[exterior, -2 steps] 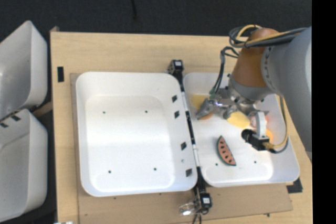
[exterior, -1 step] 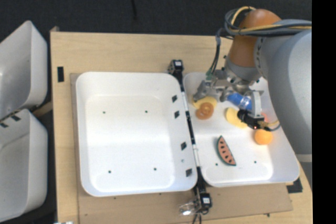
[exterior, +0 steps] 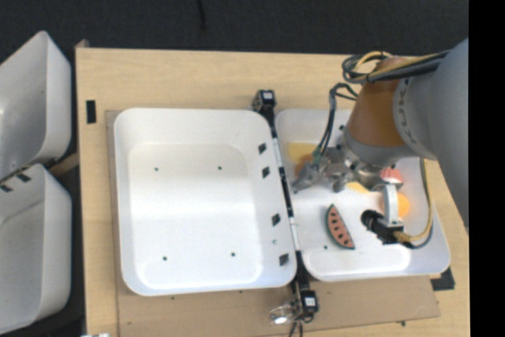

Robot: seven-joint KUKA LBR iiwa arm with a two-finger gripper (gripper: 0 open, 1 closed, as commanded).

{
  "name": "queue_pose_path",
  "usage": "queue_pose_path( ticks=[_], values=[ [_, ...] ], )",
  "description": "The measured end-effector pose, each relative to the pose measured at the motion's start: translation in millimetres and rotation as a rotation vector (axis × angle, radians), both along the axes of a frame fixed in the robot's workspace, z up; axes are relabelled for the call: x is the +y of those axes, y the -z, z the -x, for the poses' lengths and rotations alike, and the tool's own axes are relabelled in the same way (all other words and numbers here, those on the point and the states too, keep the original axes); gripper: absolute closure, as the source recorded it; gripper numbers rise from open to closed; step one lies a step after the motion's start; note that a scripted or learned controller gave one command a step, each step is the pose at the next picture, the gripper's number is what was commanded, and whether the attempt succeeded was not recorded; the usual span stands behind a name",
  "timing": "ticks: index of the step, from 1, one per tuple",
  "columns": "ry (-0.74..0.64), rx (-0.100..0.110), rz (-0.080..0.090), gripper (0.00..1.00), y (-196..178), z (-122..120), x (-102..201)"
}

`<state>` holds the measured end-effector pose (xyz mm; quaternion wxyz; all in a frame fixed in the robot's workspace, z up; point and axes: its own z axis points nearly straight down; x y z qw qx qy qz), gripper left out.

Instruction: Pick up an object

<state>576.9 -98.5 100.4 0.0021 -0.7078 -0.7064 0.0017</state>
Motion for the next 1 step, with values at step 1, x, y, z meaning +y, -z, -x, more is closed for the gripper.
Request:
queue_pose_path(
  ticks=[1],
  values=[
    [-0.004, -0.012, 0.004, 0.0, -4.6, -63.5, -25.9]
  ],
)
